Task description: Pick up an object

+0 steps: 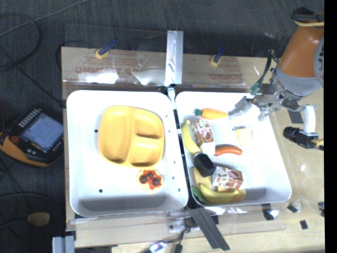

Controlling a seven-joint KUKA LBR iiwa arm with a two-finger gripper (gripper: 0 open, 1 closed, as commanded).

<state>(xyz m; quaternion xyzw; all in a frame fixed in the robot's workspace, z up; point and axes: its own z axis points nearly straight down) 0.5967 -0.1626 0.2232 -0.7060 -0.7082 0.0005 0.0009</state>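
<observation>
The right bin holds an orange carrot, a yellow banana, a printed snack packet, a red sausage, a pale yellow block, a black object, a second packet and another banana. My gripper hangs over the bin's far right corner, just right of the carrot and above the pale block. Its fingers stand open with nothing between them. The orange-banded arm rises behind it.
The left bin holds a yellow divided tray and a small cluster of red berries. A clear divider post stands between the bins at the back. A control pendant lies on the floor at left.
</observation>
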